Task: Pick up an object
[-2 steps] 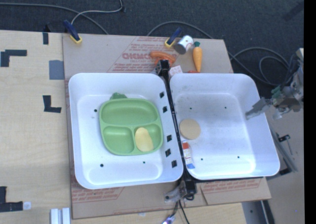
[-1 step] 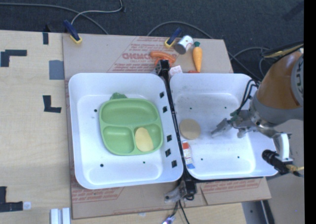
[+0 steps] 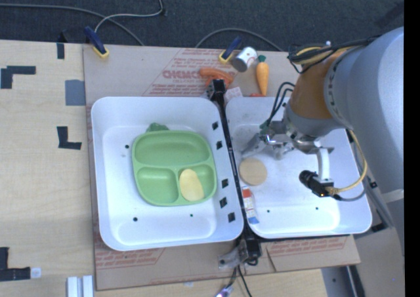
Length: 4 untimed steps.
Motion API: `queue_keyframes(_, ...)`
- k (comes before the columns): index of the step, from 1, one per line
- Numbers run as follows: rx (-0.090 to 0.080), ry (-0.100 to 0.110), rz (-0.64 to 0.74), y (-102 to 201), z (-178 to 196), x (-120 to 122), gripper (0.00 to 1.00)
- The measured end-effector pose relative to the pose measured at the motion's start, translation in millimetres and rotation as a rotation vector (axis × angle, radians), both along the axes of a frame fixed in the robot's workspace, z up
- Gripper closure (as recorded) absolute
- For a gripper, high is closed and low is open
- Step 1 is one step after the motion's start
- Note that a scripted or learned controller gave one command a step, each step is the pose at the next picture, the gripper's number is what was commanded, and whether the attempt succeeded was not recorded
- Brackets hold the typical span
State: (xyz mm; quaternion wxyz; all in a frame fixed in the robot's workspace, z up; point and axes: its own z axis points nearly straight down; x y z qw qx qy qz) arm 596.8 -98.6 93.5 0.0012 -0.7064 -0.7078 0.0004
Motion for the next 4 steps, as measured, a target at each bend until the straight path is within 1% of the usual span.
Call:
queue_keyframes(1,-0.003,-0.008,0.0,-3,-7,-32,0.0)
queue_keyframes(2,-0.004,-0.009,-0.002,3,-7,-57,0.0)
queue_keyframes(3,0.0,-0.003,0.0,0,-7,-52,0.0)
queue_keyframes(4,-0.003,-0.003,0.0,-6,14,38,0.0)
